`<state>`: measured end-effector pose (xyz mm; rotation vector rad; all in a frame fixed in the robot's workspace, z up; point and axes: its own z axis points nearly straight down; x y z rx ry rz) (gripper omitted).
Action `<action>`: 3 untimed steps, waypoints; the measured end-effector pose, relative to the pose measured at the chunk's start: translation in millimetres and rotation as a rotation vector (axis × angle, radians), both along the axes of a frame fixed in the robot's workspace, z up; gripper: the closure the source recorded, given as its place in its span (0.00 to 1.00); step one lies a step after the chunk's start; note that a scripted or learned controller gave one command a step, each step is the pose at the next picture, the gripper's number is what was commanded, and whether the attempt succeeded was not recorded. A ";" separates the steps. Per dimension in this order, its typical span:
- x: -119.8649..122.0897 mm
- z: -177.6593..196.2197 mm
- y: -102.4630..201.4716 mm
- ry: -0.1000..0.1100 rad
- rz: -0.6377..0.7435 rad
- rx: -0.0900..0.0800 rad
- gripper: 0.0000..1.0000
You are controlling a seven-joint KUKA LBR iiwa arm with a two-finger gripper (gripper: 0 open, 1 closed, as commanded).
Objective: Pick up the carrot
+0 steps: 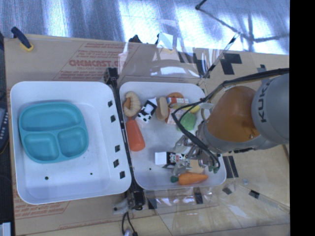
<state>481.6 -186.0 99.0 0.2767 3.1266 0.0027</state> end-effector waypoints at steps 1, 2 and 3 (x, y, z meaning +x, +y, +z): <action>-3.5 43.8 15.1 0.003 -0.192 -0.001 1.00; -3.7 43.4 15.1 0.004 -0.192 -0.001 0.00; 0.5 22.2 -24.0 0.002 0.156 -0.002 0.00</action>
